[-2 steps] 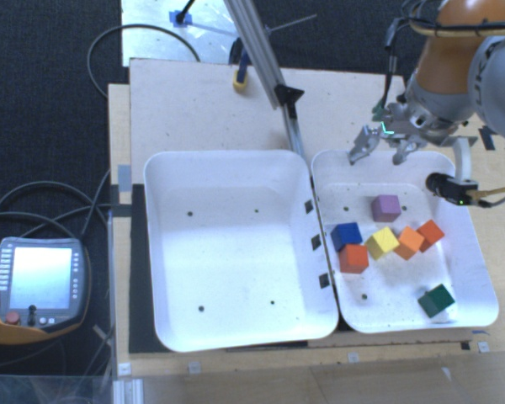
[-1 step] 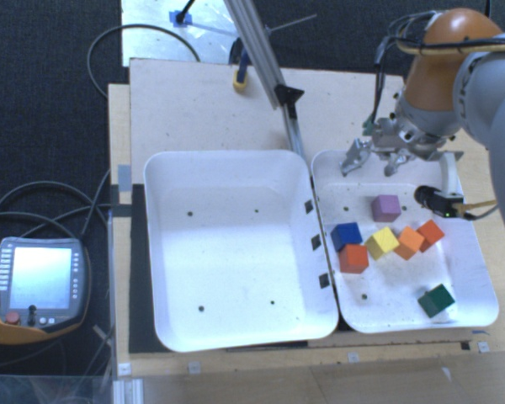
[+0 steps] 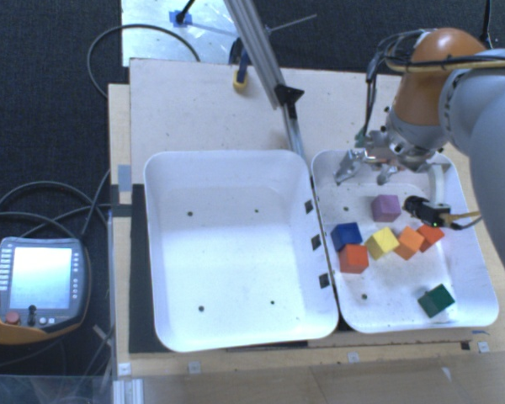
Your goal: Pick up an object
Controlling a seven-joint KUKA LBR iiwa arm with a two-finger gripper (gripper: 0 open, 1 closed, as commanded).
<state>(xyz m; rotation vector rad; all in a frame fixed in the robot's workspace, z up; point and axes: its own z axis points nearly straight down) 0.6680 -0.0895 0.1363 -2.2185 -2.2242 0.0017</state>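
While coloured blocks fill the right bin, the hand hovers above.

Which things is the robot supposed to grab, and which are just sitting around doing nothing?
For the job: purple block, blue block, yellow block, orange blocks, green block, right bin, gripper.

Just lying about: left bin, handheld control screen, cables.
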